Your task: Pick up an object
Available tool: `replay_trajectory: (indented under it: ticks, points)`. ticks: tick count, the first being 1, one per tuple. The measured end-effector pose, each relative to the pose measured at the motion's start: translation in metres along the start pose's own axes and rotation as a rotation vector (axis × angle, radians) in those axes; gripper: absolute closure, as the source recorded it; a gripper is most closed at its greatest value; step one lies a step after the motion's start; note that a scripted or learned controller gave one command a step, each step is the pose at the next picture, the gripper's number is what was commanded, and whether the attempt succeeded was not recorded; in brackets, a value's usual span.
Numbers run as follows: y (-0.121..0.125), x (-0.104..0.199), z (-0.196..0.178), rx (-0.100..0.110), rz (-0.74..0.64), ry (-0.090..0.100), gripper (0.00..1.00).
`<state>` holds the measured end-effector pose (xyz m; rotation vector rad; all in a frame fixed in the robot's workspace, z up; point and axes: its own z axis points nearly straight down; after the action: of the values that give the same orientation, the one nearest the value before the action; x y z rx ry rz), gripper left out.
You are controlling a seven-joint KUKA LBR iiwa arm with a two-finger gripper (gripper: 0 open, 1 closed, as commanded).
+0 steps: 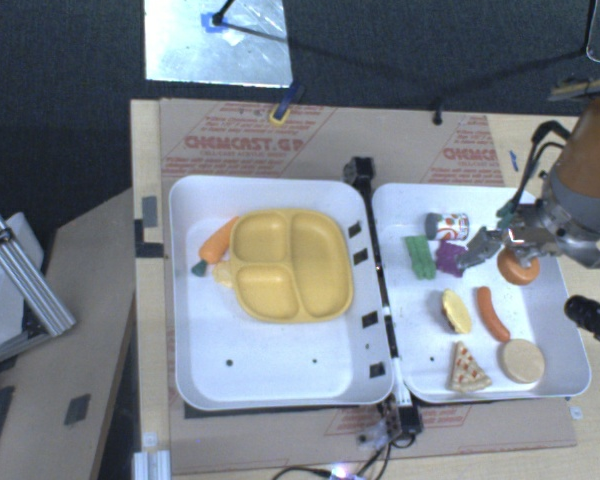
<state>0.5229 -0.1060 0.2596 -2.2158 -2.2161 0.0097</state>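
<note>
Right bin [578, 368]: seven loose items.
- Purple piece [450, 258], near the bin's middle, the gripper [477, 249] just beside it on its arm side.
- Green block [419, 256], beside the purple piece, toward the divider edge.
- Small can [447, 226], toward the far edge.
- Orange round piece [520, 269], under the wrist.
- Sausage [492, 314], yellow piece [457, 311], pizza slice [468, 368], tan disc [521, 360]: near edge.

Left bin [190, 368]: yellow divided plate [285, 265] in the middle; carrot [216, 242] at the plate's left rim.

Arm [590, 183]: enters over the right bin's right edge, wrist low, fingers pointing toward the purple piece.

Gripper state: cannot tell how far apart the fingers stand; nothing visibly held.

Progress, as judged: pick not yet done; grasp and lift remain.
</note>
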Motion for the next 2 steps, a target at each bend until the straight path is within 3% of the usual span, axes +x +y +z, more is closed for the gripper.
replay_trajectory:
  ticks: [1,2]
  points:
    - [0.002,0.000,-0.006,-0.012,-0.002,-0.001,0.00]
    - [-0.003,0.008,0.042,-0.008,-0.002,0.000,0.00]
